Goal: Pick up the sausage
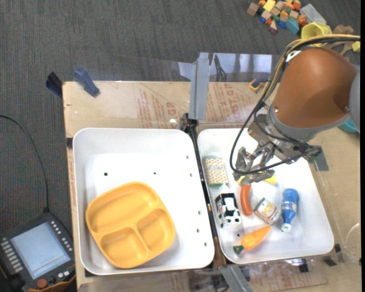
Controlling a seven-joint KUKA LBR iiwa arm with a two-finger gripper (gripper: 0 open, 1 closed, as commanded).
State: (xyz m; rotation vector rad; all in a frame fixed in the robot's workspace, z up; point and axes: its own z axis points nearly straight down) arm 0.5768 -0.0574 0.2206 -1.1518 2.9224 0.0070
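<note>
You're looking at two white bins (pixel 85 157); the left one carries a yellow-orange plate (pixel 130 224). In the right one sit an orange-red sausage (pixel 246 199), an orange carrot (pixel 255 238) with a green tip, a blue bottle (pixel 288 208) and a black-and-white cow (pixel 229 209).

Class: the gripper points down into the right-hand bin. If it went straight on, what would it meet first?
Most likely the yellow banana just under the gripper, with the sausage lying right below it in the view; depth is hard to judge from this slant.
</note>
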